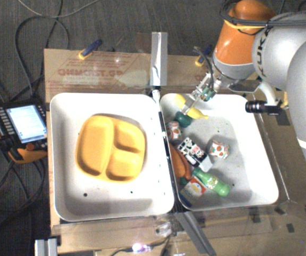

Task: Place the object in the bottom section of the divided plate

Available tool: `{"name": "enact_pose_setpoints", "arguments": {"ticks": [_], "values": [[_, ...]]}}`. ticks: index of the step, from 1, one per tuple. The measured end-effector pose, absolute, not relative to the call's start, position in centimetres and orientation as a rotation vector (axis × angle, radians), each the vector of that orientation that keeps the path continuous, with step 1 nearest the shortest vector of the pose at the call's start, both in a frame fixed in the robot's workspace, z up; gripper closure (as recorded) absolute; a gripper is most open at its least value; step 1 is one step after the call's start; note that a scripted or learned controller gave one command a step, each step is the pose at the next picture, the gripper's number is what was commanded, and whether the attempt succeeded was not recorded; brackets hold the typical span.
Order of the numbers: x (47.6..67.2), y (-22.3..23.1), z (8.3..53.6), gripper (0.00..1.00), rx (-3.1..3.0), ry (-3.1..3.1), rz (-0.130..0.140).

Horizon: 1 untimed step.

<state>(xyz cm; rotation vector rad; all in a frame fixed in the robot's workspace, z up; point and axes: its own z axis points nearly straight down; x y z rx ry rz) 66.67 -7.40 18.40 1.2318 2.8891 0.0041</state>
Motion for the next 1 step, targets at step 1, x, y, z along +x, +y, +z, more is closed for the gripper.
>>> {"name": "enact_pose_setpoints", "arguments": {"ticks": [1], "values": [[61.76,-0.47,19.59,1.0,0.743,3.052,0.003]]}}
